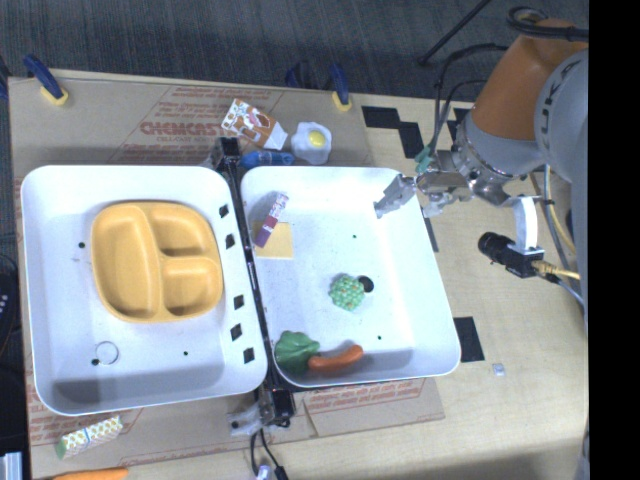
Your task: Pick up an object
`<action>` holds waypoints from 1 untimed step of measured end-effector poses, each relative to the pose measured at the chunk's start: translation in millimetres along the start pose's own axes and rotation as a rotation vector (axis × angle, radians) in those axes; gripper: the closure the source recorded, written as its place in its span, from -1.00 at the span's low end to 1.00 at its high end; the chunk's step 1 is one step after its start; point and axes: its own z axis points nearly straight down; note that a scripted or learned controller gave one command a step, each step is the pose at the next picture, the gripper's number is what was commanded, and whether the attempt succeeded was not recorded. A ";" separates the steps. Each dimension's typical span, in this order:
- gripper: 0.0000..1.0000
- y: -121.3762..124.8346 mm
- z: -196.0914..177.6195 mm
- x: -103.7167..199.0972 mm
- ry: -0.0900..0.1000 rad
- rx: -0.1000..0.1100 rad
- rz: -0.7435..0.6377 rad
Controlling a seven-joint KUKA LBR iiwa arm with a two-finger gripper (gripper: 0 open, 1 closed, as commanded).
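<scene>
Pincer (392, 196), state indiscernible, hovers over the right bin's (430, 298) two-o'clock rim. The green ball (346, 292) lies mid-bin, at seven o'clock from it. A steep descent here risks striking the rim.

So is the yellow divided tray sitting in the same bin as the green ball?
No, the yellow tray lies in the left bin, while the green ball is in the right bin.

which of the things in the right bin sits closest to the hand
The green bumpy ball near the bin's middle lies closest to the hand. The yellow square sits farther left, and the carrot lies at the front wall.
</scene>
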 end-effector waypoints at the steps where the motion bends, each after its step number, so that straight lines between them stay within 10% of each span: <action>1: -1.00 -22.1 136.7 2.3 0.002 0.001 -0.171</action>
